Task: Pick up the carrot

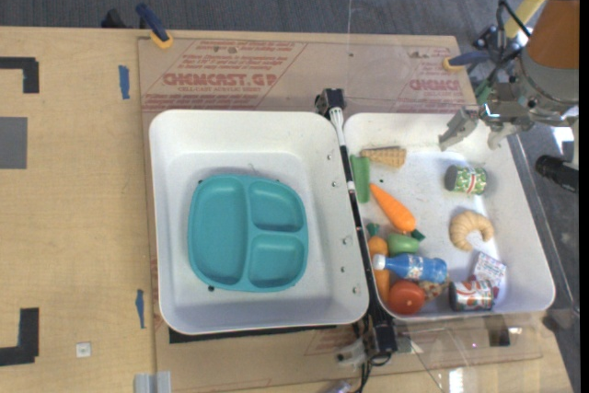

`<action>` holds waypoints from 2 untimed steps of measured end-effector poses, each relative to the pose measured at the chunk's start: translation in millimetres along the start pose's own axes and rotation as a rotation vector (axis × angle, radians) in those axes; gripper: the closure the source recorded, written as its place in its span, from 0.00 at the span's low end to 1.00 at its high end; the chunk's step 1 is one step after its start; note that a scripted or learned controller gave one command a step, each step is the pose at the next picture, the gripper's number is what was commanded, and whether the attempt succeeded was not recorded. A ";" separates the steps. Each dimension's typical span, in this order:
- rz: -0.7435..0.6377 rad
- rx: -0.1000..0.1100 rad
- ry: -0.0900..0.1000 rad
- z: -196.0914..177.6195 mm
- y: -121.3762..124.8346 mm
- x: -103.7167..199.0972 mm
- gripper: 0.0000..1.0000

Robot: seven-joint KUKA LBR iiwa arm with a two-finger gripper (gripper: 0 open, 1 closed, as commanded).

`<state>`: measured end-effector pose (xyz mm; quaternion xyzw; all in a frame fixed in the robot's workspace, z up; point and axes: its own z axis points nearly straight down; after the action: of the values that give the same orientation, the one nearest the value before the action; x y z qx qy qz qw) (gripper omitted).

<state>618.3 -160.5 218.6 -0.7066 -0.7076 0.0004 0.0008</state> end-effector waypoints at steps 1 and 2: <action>-0.102 0.004 0.005 111.9 -23.7 64.9 0.00; 0.036 -0.014 0.000 129.0 -57.3 62.1 0.00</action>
<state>560.7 -98.4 89.7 -0.7191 -0.6949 -0.0045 -0.0041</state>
